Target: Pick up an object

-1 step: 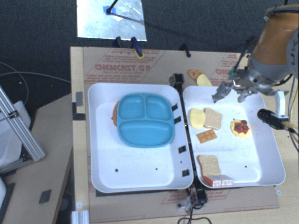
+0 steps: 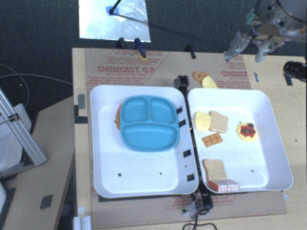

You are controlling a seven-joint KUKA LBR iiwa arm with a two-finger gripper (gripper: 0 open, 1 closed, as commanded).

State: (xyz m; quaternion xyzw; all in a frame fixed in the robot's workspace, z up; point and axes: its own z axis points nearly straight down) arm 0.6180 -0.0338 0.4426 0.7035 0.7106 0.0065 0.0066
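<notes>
Toast slice point(image 2: 219, 121) awaits in right bin point(image 2: 268, 128); claw point(image 2: 249, 46), spread wide and empty, should descend squarely over it.

The arm comes in at the upper right corner, its grey wrist hanging high with a sliver of the orange band showing at the very top edge. The tool point(image 2: 249, 47) points downward and slightly left, its two pale fingers point(image 2: 235, 45) spread wide apart with nothing between them, poised above the table's far edge.
</notes>
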